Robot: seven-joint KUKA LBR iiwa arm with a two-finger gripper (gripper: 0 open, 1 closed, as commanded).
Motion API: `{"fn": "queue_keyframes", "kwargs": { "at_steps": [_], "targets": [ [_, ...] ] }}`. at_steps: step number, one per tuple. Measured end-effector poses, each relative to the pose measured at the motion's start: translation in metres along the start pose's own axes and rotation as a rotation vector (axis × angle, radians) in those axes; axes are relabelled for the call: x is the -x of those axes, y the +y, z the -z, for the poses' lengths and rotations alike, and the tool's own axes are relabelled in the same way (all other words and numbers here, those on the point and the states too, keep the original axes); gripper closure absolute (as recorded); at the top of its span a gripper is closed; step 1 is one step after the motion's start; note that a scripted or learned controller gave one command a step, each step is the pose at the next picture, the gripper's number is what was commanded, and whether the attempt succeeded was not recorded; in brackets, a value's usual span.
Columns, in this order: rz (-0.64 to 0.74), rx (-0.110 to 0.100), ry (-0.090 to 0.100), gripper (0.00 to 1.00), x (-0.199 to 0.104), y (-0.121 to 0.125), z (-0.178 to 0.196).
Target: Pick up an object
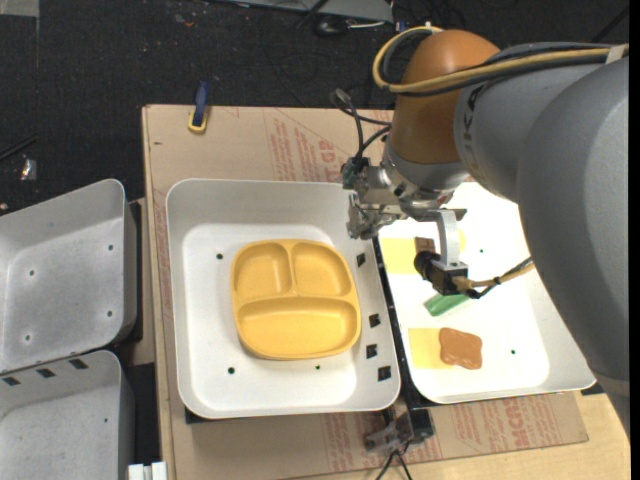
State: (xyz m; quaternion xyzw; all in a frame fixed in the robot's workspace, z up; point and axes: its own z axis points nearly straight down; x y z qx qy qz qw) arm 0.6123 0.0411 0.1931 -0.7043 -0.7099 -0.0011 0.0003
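Grey and orange wrist hardware carries the gripper (370, 218), which hangs over the wall shared by the two bins, at its far end. Whether the gripper is apart or together cannot be told from this angle, and nothing is seen held in it. The nearest candidate is the pale yellow piece (398, 256), lying flat in the right bin (530, 368) just beside the gripper, toward the view's right and slightly nearer the camera. Beyond it in the same direction lies the green object (443, 303), long axis running diagonally from lower left to upper right, its upper end hidden by robot parts. Nearer the camera again, the brown object (460, 347) rests on a second yellow sheet (422, 346). The yellow divided plate (295, 298) sits centred in the left bin (195, 268), down and to the left of the gripper and well apart from it. In judgement, a short shift into the right bin followed by a descent reaches the closest item; flat pieces offer little edge to grasp, so the green or brown object is likely easier. Both bins stand on a cardboard sheet (260, 143), which also bears a small blue-and-yellow tool (200, 107). Dark flooring (80, 68) surrounds the bench, with white perforated panels (60, 268) at the left.
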Motion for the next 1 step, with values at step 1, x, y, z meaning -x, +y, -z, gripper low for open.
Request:
{"fn": "queue_keyframes", "kwargs": {
  "at_steps": [1],
  "targets": [
    [0.000, 0.000, 0.000, 1.00, -0.0471, -0.0092, 0.0119]
  ]
}}
